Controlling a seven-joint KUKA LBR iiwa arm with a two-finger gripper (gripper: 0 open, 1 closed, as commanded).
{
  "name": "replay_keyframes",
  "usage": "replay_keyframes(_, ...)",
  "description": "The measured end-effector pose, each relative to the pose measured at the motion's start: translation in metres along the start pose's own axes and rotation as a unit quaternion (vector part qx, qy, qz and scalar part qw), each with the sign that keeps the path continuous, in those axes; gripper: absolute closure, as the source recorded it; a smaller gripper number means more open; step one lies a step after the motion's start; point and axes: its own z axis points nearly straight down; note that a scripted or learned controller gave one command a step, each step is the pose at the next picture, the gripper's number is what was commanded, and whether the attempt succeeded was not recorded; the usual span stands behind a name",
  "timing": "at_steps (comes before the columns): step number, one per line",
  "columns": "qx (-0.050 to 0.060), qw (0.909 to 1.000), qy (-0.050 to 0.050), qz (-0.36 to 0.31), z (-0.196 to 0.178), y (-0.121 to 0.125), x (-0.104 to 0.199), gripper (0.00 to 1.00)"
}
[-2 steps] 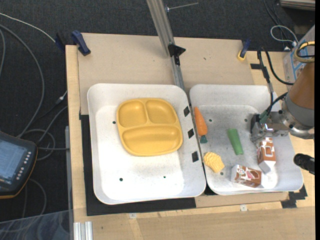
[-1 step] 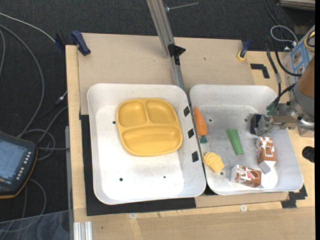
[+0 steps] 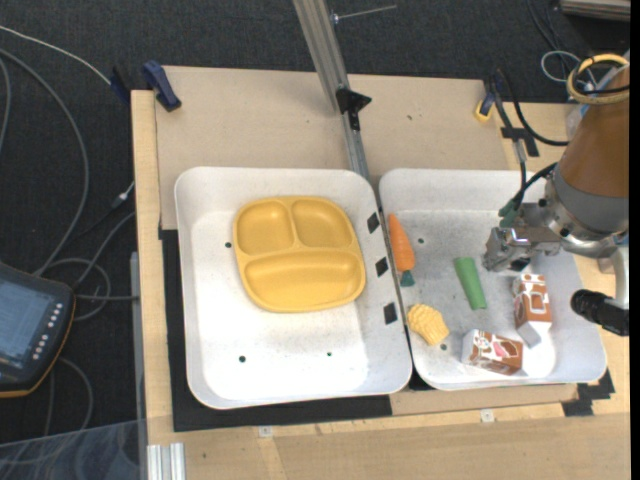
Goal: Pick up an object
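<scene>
The right bin [image 3: 440, 193] holds an orange carrot [image 3: 401, 244] near its left wall, a green cylinder [image 3: 469, 282] in the middle, a yellow corn piece [image 3: 428, 323] at the front left, and two brown-and-white cartons [image 3: 496, 351] [image 3: 533, 300] at the front right. My gripper [image 3: 510, 250] hangs over the right side of this bin, just right of the green cylinder and above the upper carton. I see nothing between its fingers.
A yellow divided plate [image 3: 297, 251] lies in the left bin [image 3: 215, 368]. A metal pole [image 3: 320, 38] rises from the seam between the bins. Clamps and cables sit at the bench's back corners, and a tablet [image 3: 25, 323] lies off the bench at left.
</scene>
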Motion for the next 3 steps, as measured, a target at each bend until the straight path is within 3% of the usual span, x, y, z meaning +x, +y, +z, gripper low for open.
replay_keyframes(3, 0.000, 1.0000, 0.000, -0.001, 0.013, 0.021, 0.164, 1.00)
